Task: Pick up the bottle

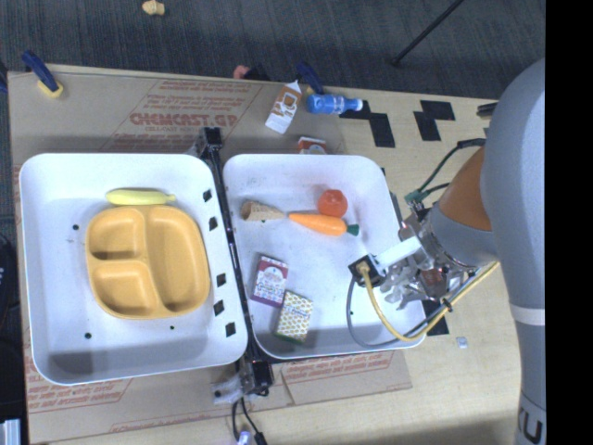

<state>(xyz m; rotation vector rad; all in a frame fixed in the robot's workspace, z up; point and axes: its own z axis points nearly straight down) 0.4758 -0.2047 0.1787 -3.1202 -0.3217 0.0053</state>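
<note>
2 bins separate nothing useful: the bottle (pixel 334 105) lies on the desk (pixel 445 146) beyond the right bin (pixel 384 179), well apart from the gripper (pixel 408 281); its opening I cannot tell. Reaching may clip the rim.

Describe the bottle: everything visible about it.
The bottle is small, of clear blue plastic by its look, with a darker blue cap end toward the view's right. It lies on its side on the cardboard-covered bench, outside both bins, just past the far rim of the right bin. A small carton lies close beside it on the view's left; whether they touch is unclear. The gripper is well away from it.
</note>
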